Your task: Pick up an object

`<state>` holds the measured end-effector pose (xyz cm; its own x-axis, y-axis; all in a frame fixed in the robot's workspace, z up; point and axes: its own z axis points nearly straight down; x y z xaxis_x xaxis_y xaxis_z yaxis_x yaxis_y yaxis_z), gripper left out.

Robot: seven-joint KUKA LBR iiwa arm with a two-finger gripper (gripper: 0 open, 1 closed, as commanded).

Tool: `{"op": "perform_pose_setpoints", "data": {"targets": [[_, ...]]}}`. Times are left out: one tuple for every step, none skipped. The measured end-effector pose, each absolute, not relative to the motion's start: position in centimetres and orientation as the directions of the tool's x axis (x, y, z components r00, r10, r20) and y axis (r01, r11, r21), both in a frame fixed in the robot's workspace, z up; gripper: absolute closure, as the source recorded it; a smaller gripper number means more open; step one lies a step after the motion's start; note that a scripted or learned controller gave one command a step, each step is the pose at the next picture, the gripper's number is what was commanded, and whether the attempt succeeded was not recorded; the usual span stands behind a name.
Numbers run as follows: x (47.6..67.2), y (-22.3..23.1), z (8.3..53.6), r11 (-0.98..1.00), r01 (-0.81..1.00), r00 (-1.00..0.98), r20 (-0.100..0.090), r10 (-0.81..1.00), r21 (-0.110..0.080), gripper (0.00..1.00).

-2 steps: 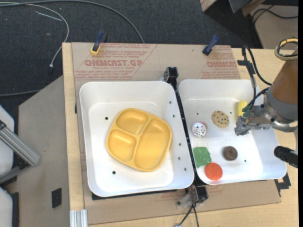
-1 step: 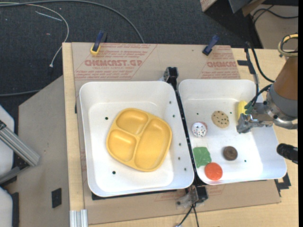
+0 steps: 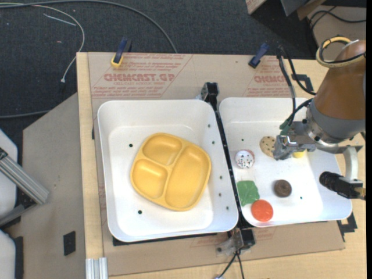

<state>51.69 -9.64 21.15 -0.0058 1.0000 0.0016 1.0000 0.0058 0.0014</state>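
Arm [image 3: 340,106]: grey casing, broad orange band above wrist, black cables alongside; end effector [image 3: 286,146] grey metal.

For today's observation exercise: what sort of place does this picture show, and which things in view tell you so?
Probably a robotics lab test bench: a robot arm reaches over two white bins, clamps pin the board down, and loose cables cross the carpet.

A yellow divided plate [image 3: 170,171] lies in the left bin [image 3: 110,127]; blue clamps [image 3: 120,52], apparently, grip the board's [image 3: 87,156] far edge.
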Motion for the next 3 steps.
{"op": "perform_pose_setpoints", "data": {"targets": [[51.8,-5.0,22.1,0.007,1.000,-0.007,0.002,1.000,0.002,1.00],[53.4,0.0,22.2,0.007,1.000,-0.007,0.002,1.000,0.002,1.00],[54.2,5.2,21.5,0.006,1.000,-0.006,0.002,1.000,0.000,1.00]]}}
